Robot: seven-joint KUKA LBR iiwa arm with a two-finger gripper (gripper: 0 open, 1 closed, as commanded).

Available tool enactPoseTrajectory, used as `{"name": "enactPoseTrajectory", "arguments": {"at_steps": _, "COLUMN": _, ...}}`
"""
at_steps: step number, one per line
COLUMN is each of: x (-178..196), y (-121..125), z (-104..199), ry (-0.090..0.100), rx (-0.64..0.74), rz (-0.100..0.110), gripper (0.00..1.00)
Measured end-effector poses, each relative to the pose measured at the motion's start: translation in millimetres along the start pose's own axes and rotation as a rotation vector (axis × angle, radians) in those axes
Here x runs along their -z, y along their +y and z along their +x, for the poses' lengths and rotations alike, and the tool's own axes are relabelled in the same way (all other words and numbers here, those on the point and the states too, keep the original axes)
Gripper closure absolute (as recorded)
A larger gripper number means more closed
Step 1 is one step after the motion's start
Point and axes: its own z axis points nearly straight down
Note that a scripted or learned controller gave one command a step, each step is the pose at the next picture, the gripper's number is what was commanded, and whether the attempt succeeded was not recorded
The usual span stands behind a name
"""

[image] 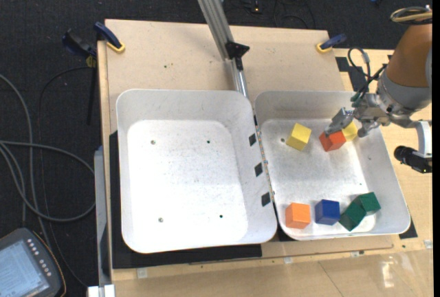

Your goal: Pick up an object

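Observation:
My gripper (352,124) hangs over the far right part of the right bin (385,172), reaching in from the right. Its fingers stand apart, so it is open. A small yellow block (350,130) shows low between them, partly hidden; I cannot tell whether they touch it. A red block (332,141) lies just left of that, against the left finger's tip. Further left, a larger yellow block (300,137) sits on the bin floor, apart from the gripper.
Along the right bin's near edge sit an orange block (298,214), a blue block (328,212) and two green blocks (353,216) (370,202). The left bin (137,110) lies beside it. A metal pole (210,7) slants down between the bins.

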Motion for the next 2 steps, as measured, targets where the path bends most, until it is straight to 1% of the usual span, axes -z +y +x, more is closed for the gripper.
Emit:
{"name": "enactPoseTrajectory", "arguments": {"at_steps": 1, "x": 13.9, "y": 1.8, "z": -0.4, "ry": -0.003, "rx": 0.001, "rz": -0.007, "gripper": 1.0}}
{"name": "enactPoseTrajectory", "arguments": {"at_steps": 2, "x": 78.2, "y": 5.6, "z": -1.3, "ry": -0.004, "rx": 0.004, "rz": -0.013, "gripper": 1.0}}
